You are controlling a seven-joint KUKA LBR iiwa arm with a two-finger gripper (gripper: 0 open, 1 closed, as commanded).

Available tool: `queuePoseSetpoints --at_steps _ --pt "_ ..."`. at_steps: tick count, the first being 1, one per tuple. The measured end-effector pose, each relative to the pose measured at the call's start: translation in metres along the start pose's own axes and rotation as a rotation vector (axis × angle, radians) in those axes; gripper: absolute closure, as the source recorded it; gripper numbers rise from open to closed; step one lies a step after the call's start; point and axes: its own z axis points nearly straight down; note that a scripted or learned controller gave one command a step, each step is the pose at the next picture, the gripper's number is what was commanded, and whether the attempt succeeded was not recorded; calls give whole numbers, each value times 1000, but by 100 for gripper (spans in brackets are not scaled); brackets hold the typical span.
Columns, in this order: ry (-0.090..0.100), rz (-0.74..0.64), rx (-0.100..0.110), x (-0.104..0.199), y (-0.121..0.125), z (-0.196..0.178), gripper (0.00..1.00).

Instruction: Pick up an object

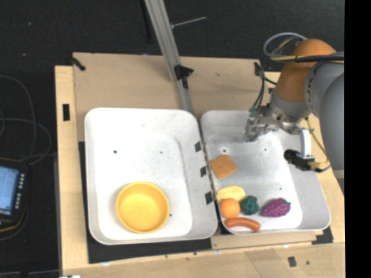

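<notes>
You're pre-grasp: gripper (253, 133) hangs over right bin's (272, 155) far end w/ nothing held, opening unclear; toast (223, 167) sits nearest, so drop toward it next.

Robotics lab, test cell. Evidence: plywood table (133, 88) on black floor; 2 white bins (139, 132) side by side; grey/orange industrial arm (301, 74) w/ loose cabling; alu. mast (165, 33); operator pendant (10, 193) w/ lit screen; plastic toy food (249, 204).
</notes>
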Motion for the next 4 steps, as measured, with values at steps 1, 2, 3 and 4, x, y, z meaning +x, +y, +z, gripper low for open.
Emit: queuePoseSetpoints --at_steps 1,2,3,4 --pt "2 0 -4 -4 -3 -64 100" --pt "2 -4 -3 2 -3 -113 100" --pt "2 -4 -1 1 -2 -146 100" --pt "5 -8 3 53 -1 -155 100"
